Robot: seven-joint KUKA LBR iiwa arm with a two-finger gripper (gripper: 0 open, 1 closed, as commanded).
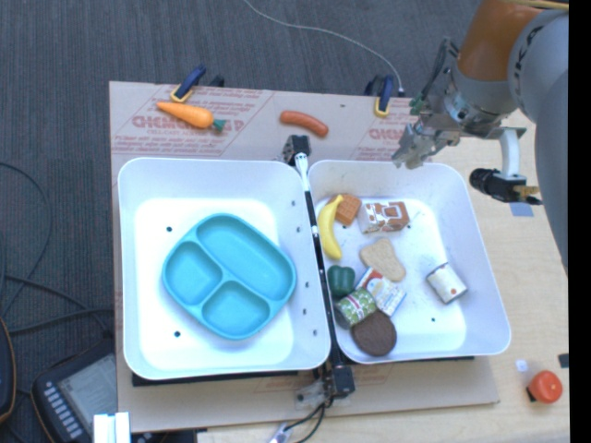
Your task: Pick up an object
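My gripper [411, 152] hangs above the far rim of the right bin [480, 247], its dark fingers pointing down with nothing between them. Below it in that bin lie a banana [328, 228], an orange cracker piece [347, 210], a brown-and-white snack pack [384, 216], a tan bread slice [382, 260], a small white can [446, 282], a green pepper [341, 279], a green-labelled packet [369, 301] and a dark brown cookie [374, 335]. None of these touches the gripper.
The left bin [148, 201] holds a blue divided plate [229, 276]. On the cardboard behind the bins lie a toy carrot [189, 114] and a sausage [304, 123], with clamps at the back edge. An orange object [545, 388] sits on the bench at the lower right.
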